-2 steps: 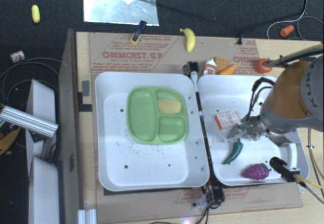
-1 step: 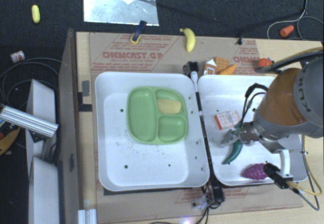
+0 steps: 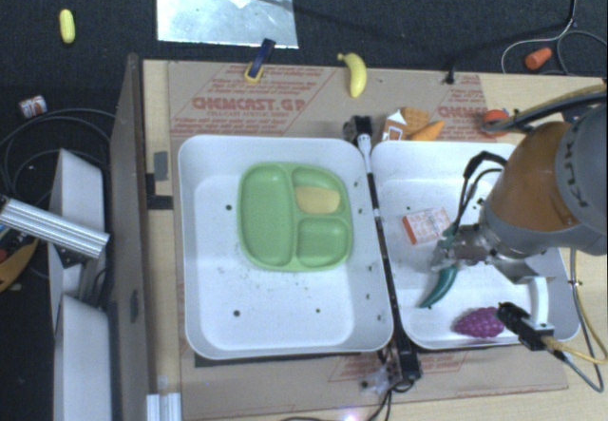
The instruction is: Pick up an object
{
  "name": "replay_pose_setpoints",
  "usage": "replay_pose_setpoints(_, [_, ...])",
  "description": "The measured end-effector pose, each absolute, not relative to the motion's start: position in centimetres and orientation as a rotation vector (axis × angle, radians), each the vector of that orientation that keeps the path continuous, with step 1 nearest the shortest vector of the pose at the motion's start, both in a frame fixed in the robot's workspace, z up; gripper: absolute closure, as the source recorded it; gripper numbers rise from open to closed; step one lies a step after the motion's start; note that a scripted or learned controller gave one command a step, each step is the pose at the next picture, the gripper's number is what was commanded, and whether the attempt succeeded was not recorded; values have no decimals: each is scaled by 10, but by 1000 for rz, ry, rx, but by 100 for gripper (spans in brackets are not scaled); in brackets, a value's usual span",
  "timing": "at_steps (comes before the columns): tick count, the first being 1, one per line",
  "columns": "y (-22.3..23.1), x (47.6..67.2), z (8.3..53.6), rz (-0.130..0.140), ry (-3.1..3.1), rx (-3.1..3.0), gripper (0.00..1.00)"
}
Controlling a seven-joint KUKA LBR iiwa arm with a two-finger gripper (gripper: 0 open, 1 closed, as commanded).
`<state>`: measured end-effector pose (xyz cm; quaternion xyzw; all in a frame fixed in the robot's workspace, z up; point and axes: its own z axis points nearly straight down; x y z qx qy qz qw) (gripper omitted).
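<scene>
**My gripper over the right bin: items counted from the green plate**

Two white bins sit side by side. The left bin (image 3: 218, 315) holds one green divided plate (image 3: 293, 218), my landmark here; it has three compartments, and one pale yellow item (image 3: 317, 198) lies in its upper right compartment.

Right of the plate, across the divider, is the right bin (image 3: 418, 329), where I count three loose things: one small white-and-orange packet (image 3: 425, 223) nearest the plate, one teal curved object (image 3: 441, 288) lower and farther right, and one purple grape cluster (image 3: 479, 321) lower still. My gripper (image 3: 460, 252) hangs above the upper end of the teal object, at or touching it; I cannot tell how my jaws stand, nor whether anything lies between them.

Beyond the plate, on the cardboard behind the bins, lie one yellow banana (image 3: 355, 75) and one orange carrot-shaped piece (image 3: 427, 131). One further yellow object (image 3: 66, 26) rests on the dark floor, well up and left of the plate.
</scene>
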<state>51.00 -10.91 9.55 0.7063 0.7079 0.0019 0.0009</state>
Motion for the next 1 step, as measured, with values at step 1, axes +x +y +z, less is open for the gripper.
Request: replay_pose_setpoints(1, [-45,538,189,16,2229,2204,100])
